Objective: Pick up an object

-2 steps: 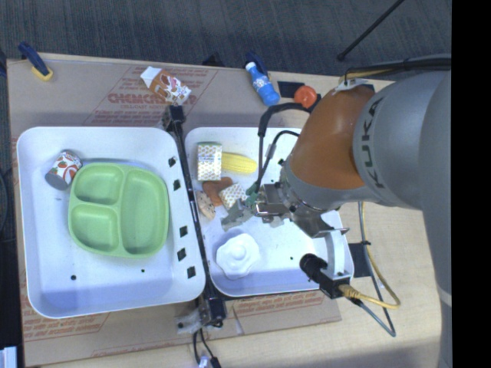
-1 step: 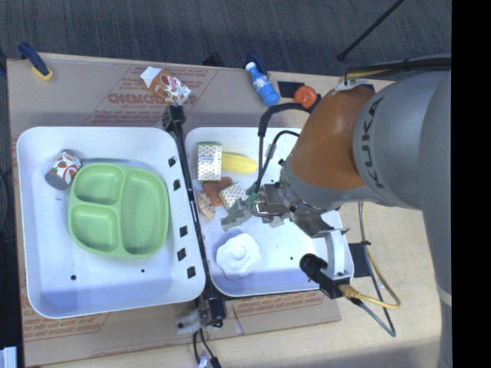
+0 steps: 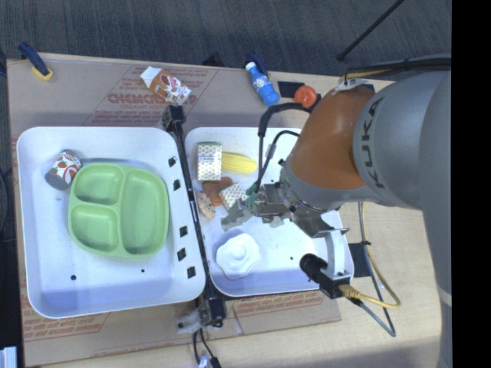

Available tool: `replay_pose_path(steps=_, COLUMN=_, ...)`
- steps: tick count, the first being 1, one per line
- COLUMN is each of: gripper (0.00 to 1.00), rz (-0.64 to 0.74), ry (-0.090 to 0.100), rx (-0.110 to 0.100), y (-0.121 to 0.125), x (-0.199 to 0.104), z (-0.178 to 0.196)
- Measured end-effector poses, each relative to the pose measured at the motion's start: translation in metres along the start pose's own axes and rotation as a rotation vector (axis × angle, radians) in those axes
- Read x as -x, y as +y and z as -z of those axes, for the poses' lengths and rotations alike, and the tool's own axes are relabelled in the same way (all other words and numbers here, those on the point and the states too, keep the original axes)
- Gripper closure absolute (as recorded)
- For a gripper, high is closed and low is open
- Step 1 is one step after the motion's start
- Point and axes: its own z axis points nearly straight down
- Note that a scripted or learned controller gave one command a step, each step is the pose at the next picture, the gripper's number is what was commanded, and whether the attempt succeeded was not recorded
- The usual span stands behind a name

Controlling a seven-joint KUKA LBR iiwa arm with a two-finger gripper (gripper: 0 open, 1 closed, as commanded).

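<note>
1. The gripper [image 3: 244, 205] hangs low over the right bin [image 3: 268, 271], at the edge of a small cluster of objects; whether its fingers are spread or pressed together I cannot tell, since the wrist hides them from above.
2. To do this step well, I judge the arm should settle on one item and come straight down on it; the pieces lie touching one another, so a slanted approach would likely nudge a neighbour or catch two at once.
3. The likeliest target seems to be the brown and tan scraps [image 3: 211, 194] just beside the gripper; they look small, irregular and light, so a centred pinch matters.
4. Close by lie a checked packet [image 3: 209, 162] and a yellow corn cob [image 3: 238, 162], touching; a white bottle [image 3: 237, 254] stands apart, nearer the front wall.
5. The left bin [image 3: 46, 290] holds a green divided tray [image 3: 119, 208] and a small can [image 3: 63, 168].
</note>
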Motion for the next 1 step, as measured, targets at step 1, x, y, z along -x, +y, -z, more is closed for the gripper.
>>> replay_pose_path(steps=1, gripper=0.00, rz=0.000, ry=0.000, rx=0.000, y=0.0000, x=0.0000, z=0.0000)
